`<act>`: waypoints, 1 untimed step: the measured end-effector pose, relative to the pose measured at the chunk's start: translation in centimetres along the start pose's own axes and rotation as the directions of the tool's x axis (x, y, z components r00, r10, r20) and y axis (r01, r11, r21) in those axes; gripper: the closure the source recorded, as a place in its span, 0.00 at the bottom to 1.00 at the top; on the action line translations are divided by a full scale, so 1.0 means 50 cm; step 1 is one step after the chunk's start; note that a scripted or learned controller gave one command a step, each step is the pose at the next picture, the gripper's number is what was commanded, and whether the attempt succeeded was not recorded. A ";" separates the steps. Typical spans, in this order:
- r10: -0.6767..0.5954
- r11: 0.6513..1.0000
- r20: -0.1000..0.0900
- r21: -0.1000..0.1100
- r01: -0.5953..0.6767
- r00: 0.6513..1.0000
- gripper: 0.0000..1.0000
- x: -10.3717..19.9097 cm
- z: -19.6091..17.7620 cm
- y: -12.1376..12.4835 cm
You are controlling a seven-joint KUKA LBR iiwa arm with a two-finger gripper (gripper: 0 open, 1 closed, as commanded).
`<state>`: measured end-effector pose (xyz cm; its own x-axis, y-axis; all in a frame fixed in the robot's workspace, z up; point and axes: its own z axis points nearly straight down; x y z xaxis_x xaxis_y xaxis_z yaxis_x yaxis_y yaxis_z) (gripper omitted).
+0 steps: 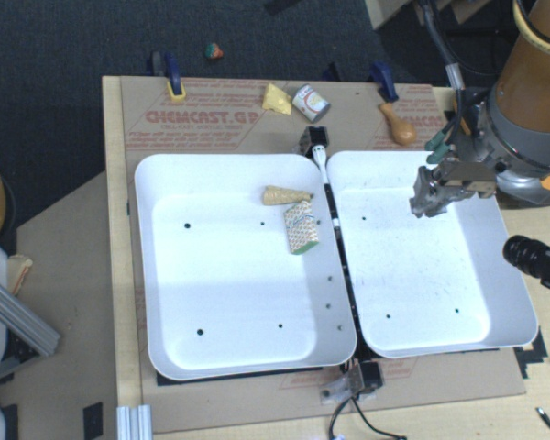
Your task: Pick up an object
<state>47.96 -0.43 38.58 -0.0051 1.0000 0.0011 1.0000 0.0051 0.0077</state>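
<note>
gripper (pixel 428 205) hovers over right bin (pixel 440 328); jaw state: cannot tell. 2 candidates, tan piece (pixel 286 195) and patterned packet (pixel 300 226), lie well left of it, in left bin (pixel 229 337). risk: descending here grabs nothing.

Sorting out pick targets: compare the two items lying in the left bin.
The tan piece is plain, beige and elongated, lying crosswise near the left bin's far wall. The patterned piece is wider, white with a fine green-grey print, and lies lengthwise, just nearer the camera. Both rest close together by the divider, far from the hand over the right bin.
</note>
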 end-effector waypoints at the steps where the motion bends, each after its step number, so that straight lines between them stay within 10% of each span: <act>1: 0.015 1.000 0.006 0.001 -0.015 1.000 1.00 -0.198 -0.050 -0.001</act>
<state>47.92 -10.35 41.05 0.0101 0.9999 -0.0052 0.9999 -0.0101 0.0066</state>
